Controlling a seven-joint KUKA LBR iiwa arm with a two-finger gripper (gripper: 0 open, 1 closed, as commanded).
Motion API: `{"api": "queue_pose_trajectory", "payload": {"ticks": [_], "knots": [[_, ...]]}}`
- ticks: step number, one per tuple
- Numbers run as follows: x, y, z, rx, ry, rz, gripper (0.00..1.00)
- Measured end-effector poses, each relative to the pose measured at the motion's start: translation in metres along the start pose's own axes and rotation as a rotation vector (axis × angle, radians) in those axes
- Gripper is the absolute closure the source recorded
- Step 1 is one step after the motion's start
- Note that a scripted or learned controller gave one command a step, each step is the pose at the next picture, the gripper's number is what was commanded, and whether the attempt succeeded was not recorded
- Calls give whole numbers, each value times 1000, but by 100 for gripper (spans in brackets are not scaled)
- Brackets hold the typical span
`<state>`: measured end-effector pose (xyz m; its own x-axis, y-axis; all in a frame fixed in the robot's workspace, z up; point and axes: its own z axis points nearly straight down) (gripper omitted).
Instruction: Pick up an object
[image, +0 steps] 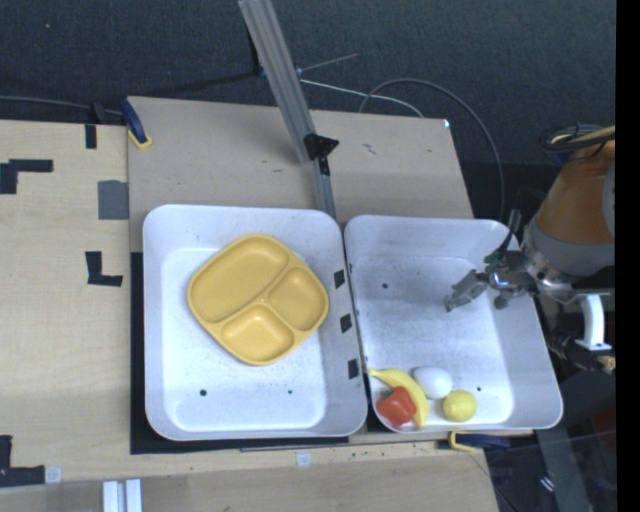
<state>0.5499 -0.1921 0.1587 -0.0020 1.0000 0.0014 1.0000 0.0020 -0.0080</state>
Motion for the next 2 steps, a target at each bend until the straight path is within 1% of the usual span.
{"api": "queue_pose_trajectory", "payload": {"ticks": [1,2], "knots": [[6,7,51,-1,0,0,0],[6,8,38,-5,-1,-1,100]]}}
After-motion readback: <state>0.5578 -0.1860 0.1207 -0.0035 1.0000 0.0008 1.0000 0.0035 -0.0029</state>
